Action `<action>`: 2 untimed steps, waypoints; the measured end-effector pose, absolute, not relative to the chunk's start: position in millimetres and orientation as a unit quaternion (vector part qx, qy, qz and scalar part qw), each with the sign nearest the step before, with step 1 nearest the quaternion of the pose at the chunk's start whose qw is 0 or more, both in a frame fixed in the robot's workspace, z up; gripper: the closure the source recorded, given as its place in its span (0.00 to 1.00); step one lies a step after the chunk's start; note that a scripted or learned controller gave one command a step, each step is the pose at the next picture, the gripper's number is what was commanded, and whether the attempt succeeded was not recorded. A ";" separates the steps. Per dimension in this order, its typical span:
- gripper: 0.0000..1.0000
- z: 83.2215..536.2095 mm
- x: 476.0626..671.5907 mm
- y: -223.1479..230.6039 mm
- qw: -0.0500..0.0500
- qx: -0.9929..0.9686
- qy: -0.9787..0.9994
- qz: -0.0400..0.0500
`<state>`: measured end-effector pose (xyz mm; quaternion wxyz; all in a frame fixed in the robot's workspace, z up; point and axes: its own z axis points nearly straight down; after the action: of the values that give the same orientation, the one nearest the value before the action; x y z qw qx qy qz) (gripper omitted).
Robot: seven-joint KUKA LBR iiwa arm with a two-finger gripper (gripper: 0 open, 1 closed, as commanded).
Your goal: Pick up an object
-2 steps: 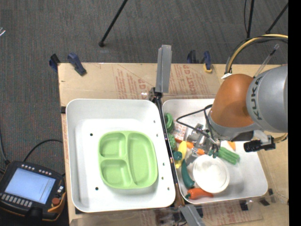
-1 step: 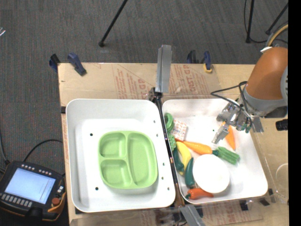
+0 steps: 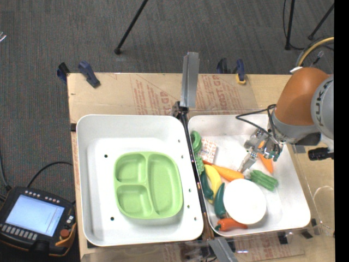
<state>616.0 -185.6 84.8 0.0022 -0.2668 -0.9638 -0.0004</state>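
Candidate objects lie in the right bin [image 3: 297, 173]: a white round plate [image 3: 245, 202] at about 6 o'clock, a green vegetable piece [image 3: 264, 179] just off its 1 o'clock edge, an orange carrot-like piece [image 3: 226, 172] and a yellow banana-like piece [image 3: 214, 182] toward 9 o'clock, and a small patterned packet [image 3: 209, 150] at 10 o'clock. The gripper [image 3: 252, 162] hangs above the bin's middle, at 12 o'clock of the plate; whether it has closed on anything cannot be told. The left bin [image 3: 90, 146] holds a green divided tray [image 3: 148, 185]. A teach pendant [image 3: 35, 220] sits at 8 o'clock off the bench.
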 end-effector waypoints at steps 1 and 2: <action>0.00 97.9 578.5 -94.9 -0.001 -0.248 -0.969 -0.001; 0.00 87.5 553.9 -90.1 -0.001 -0.318 -0.948 0.001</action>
<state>553.9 -90.1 87.5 -0.0006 -0.3184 -0.9480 0.0009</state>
